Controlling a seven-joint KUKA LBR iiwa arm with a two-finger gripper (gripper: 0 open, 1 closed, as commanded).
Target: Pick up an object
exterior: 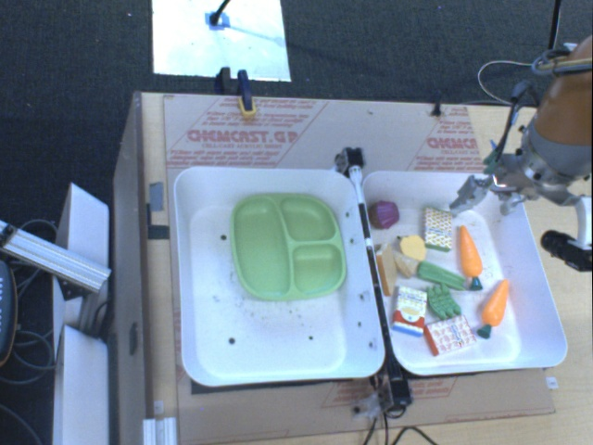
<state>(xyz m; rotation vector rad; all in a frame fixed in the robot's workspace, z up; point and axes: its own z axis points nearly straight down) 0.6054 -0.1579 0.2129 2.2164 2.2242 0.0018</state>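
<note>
Arm (561,109) entered at 3 o'clock, wrist over the far right corner of the right bin (547,313). Gripper (489,193) hung above the bin's far rim, at about 1 o'clock from the toy pile. Fingers (466,196) stood spread apart, nothing between them; released.

Right bin contents, all candidates for the pick, lay clustered toward its left and centre:
- carrots, 2: one (470,251) just right of the patterned packet, one (495,303) at 5 o'clock from it, near the right wall.
- purple piece (384,214), 1, at 11 o'clock in the bin, well apart from the gripper.
- patterned packet (438,228), 1, the item nearest the fingers, at 7 o'clock from them.
- yellow pieces (409,251), a small bunch close to the divider; exact count could not be told.
- green stick-shaped vegetable (445,275), 1, lying across the middle.
- dark green knobbly piece (443,301), 1, touching the boxes.
- small printed boxes, 2: one (410,308) at 7 o'clock, one red-trimmed (450,336) at 6 o'clock.

Items in the pile touched or overlapped; the first carrot and the packet lay between the gripper and the rest.

Left bin (199,341) held one green divided plate (287,246), three compartments. Bins sat on a cardboard sheet (278,128), with a clamp (244,95) at its 12 o'clock edge.
</note>
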